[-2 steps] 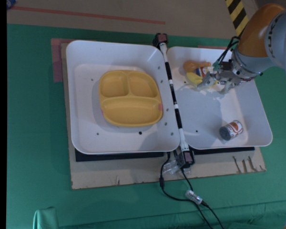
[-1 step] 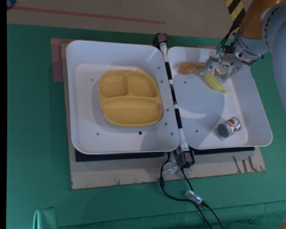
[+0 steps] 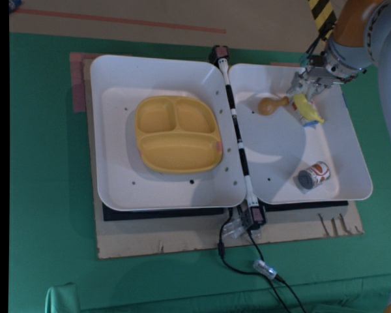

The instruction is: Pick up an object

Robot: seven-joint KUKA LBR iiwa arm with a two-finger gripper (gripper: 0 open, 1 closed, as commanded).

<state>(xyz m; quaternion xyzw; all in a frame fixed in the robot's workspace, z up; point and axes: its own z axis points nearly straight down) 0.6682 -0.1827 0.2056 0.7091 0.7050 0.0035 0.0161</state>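
Note:
In the right bin lie a tan pear-shaped object, a yellow banana-like toy on something blue, and a small can on its side near the front right. My gripper hangs over the back of this bin, just above the banana toy and right of the tan object's stem. The wrist hides the fingertips.
The left bin holds a yellow three-compartment plate. A black-and-white divider bar runs between the bins. Cables trail off the bench front. The arm comes in from the upper right.

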